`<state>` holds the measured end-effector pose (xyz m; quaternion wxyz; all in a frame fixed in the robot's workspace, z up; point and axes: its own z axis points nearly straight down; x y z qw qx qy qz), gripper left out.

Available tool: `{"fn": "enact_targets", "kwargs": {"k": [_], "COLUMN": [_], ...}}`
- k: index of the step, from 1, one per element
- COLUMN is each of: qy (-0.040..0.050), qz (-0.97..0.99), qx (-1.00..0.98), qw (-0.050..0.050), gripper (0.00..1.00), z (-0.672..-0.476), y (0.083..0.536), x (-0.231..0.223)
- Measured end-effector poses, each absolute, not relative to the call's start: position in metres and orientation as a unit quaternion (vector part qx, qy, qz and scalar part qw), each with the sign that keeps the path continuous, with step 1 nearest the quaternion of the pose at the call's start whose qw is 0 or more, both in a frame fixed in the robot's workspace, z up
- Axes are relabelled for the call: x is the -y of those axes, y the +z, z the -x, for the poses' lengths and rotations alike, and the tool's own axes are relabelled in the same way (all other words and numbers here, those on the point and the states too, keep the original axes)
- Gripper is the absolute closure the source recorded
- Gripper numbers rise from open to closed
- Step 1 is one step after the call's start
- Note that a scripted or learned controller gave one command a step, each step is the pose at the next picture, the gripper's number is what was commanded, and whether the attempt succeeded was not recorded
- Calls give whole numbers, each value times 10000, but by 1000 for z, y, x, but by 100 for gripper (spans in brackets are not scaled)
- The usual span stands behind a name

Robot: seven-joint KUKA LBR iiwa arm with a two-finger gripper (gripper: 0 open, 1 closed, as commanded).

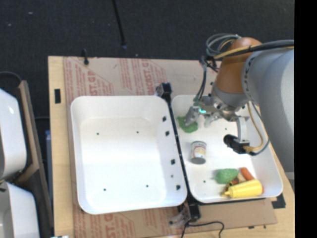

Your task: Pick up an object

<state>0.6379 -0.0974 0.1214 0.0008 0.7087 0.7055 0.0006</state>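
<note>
Reaching down onto the green blob (188, 125) in the right bin (267, 168).
Gripper (194, 114) sits right over it; finger state, honestly can't tell. Next it probably needs a firm close, then lift.

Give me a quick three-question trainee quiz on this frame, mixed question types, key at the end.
1. True or false: the yellow bottle lies in the left bin.
2. Which item is nearest the gripper? A) small can B) green object C) orange carrot-like piece
3. Fill in: the small can stands in the ___ bin.

Key: 1. False, it lies in the right bin. 2. B. 3. right.
</note>
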Motion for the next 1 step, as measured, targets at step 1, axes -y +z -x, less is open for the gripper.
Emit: {"fn": "enact_targets", "kwargs": {"k": [1], "qy": [-6], "qz": [-7072], "qx": [-7070], "qw": [-3], "gripper": [0], "z": [-644], "y": [100], "x": [98]}}
